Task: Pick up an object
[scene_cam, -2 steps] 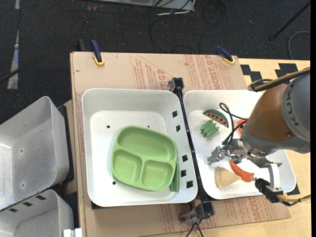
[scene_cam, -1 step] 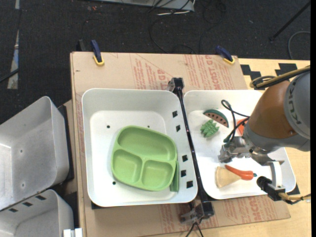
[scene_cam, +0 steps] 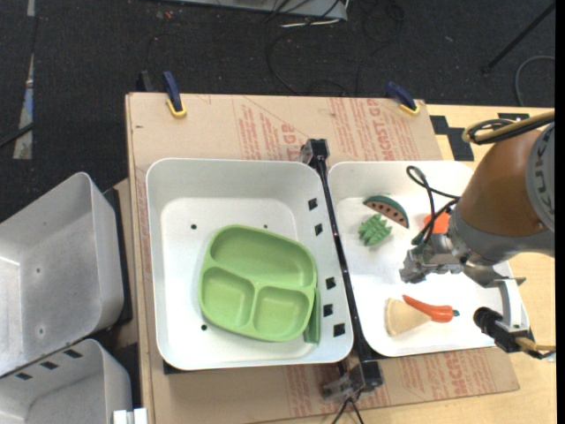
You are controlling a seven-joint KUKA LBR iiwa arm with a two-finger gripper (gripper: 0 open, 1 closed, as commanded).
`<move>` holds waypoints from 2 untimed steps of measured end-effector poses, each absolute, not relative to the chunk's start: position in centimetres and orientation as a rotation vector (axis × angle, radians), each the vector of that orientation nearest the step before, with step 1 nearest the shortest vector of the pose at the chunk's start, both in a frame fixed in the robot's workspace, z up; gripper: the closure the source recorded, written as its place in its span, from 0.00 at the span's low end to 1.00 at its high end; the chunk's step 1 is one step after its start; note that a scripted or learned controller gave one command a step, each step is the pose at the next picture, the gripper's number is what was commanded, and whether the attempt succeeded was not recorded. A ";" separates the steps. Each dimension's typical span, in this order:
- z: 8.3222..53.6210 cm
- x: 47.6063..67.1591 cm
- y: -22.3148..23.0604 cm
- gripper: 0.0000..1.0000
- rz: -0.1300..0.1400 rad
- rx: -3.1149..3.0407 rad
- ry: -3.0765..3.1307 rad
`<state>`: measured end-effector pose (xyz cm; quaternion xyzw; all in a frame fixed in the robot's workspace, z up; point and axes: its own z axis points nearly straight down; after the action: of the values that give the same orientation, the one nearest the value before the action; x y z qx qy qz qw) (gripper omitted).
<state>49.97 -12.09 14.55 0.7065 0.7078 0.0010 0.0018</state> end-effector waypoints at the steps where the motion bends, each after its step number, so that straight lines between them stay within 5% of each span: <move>1: 19.9 51.1 -11.7 1.00 0.005 2.213 2.222; 2: 24.2 51.4 -11.2 1.00 0.005 2.213 2.222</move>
<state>51.37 -11.23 24.22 0.7056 0.7086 0.0016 0.0029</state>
